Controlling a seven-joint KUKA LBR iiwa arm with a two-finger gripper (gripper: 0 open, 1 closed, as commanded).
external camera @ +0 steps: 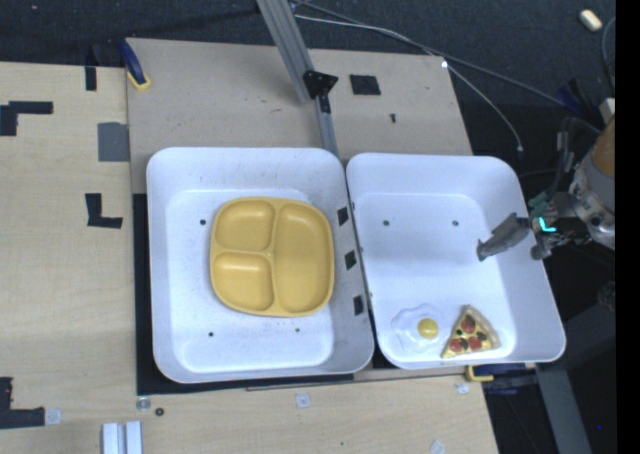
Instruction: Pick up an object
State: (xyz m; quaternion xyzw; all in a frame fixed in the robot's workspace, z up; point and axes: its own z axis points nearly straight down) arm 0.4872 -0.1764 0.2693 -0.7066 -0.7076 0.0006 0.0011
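A toy fried egg (418,325) and a toy pizza slice (470,332) lie side by side at the near edge of the right bin (430,192). A yellow divided plate (272,256) rests in the middle of the left bin (180,242). My gripper (518,242) hangs over the right bin's right rim, above and to the right of the pizza slice. It is open, one grey finger (497,239) points left into the bin, and nothing sits between the fingers.
A grey metal bar (285,27) slants down from the top to the gap between the bins. Thin cables (400,37) run across the dark floor behind the bench. Black tape marks dot the wooden bench top (60,272) on the left.
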